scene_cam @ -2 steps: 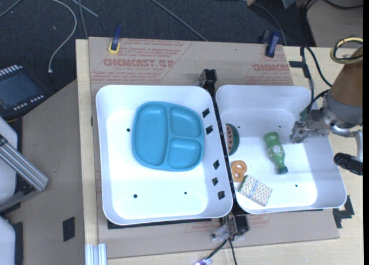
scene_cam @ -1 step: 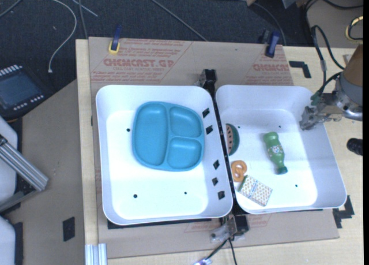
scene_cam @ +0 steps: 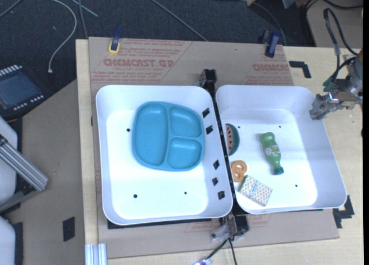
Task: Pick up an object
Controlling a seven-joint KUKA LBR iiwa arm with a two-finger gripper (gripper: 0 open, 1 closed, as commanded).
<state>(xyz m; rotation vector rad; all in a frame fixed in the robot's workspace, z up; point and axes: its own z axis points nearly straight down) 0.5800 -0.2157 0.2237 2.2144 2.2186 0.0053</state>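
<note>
The right bin (scene_cam: pixel 300 105) holds a green bottle (scene_cam: pixel 270 152) lying near its middle, a watermelon slice (scene_cam: pixel 232 139) against its left wall, an orange pretzel (scene_cam: pixel 238 169) below that, and a small patterned packet (scene_cam: pixel 255 190) at the front. My gripper (scene_cam: pixel 320 108) hangs at the right bin's far right rim, up and to the right of the bottle and well apart from it. Nothing shows between its fingers.
The left bin (scene_cam: pixel 115 183) carries a blue divided plate (scene_cam: pixel 168 135). Black clips line the wall between the bins. Blue clamps (scene_cam: pixel 271 43) hold the board at the back. Cables lie on the dark floor behind the bench.
</note>
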